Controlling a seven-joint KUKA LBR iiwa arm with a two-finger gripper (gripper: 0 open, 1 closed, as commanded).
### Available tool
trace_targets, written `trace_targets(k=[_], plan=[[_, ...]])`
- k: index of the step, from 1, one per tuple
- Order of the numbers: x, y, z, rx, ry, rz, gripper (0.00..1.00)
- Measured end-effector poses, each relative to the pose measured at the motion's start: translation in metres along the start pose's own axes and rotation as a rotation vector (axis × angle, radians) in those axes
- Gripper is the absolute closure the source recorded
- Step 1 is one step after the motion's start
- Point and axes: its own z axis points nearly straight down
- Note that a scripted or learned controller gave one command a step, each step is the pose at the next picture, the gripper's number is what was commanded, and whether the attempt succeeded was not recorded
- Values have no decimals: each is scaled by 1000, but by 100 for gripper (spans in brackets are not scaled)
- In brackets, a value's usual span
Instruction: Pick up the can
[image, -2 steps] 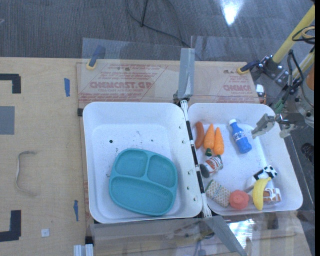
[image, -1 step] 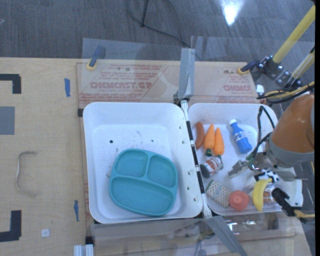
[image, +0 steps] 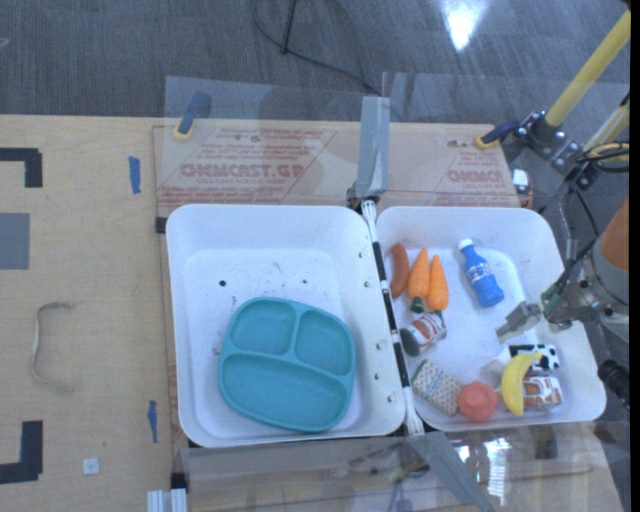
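We see the can (image: 425, 330) lying on its side in the right bin (image: 540, 232), just below the carrots (image: 428, 278). The pincer (image: 524, 318) hovers to the can's right, near the blue bottle (image: 481, 272); we cannot tell how wide it stands.

Single fixed cam, overhead, tilted down at bench.
Looks from the near bench edge (frame bottom) toward the floor at frame top; mid-range, both white bins fit w/ margin: left bin (image: 190, 250) center frame, right bin (image: 545, 235) center-right. Arm (image: 615, 260) comes in at right edge.
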Motion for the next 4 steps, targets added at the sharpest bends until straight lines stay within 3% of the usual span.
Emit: trace_targets(k=[1,2,3,4], plan=[[-44,-7,68,-21,-1,10,0],[-44,-7,68,-22,-1,10,0],[-36,30,101,-9,-4,-121,0],[-45,-3,100,-9,10,28,0]])
